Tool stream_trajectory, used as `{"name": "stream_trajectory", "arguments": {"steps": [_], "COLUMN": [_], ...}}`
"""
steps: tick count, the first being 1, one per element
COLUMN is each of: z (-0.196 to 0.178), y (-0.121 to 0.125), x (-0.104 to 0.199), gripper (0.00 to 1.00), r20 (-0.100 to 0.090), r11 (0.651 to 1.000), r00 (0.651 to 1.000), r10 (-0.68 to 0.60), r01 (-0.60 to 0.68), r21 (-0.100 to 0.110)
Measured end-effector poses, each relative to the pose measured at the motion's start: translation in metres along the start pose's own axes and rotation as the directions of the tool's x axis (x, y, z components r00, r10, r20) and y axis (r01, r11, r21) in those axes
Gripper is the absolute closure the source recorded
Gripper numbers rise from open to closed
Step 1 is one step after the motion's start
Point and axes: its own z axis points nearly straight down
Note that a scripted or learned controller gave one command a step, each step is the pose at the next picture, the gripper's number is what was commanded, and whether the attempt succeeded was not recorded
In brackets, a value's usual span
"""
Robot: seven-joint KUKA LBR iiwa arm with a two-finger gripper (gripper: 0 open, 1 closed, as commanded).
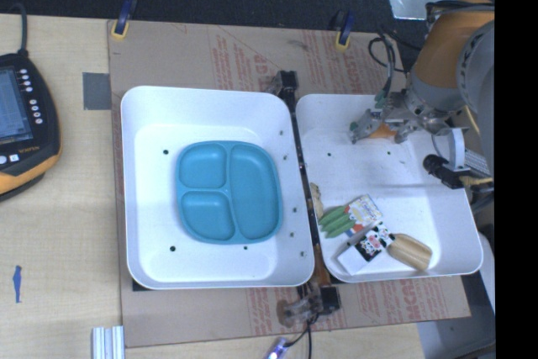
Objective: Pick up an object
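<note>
My gripper point(380, 127) hangs over the far part of the right bin point(445, 261), with the grey arm and its orange band point(445, 38) reaching in from the right. A small orange thing point(382, 131) shows right at the gripper's tip; I cannot tell whether it is held. Near the bin's front lie a green object point(334, 219), a small printed packet point(363, 210), a black-and-white item point(370, 245) and a tan rounded block point(410, 250). They sit well in front of the gripper, apart from it.
The left bin point(147, 118) holds a blue divided plate point(228, 190). A teach pendant point(21, 118) rests on the bench at the far left. Clamps point(123, 17) point(341, 28) pin the cardboard at the back edge. Black brackets point(287, 82) join the bins.
</note>
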Motion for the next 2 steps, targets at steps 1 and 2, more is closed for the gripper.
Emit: {"name": "stream_trajectory", "arguments": {"steps": [1, 2], "z": [-0.001, -0.045], "y": [0.000, 0.001], "x": [-0.040, 0.008], "gripper": [0.00, 0.00], "r20": [-0.005, -0.001], "r11": [1.000, 1.000], "r00": [1.000, 1.000], "r10": [0.003, 0.003], "r01": [-0.003, -0.003], "r21": [0.001, -0.005]}}
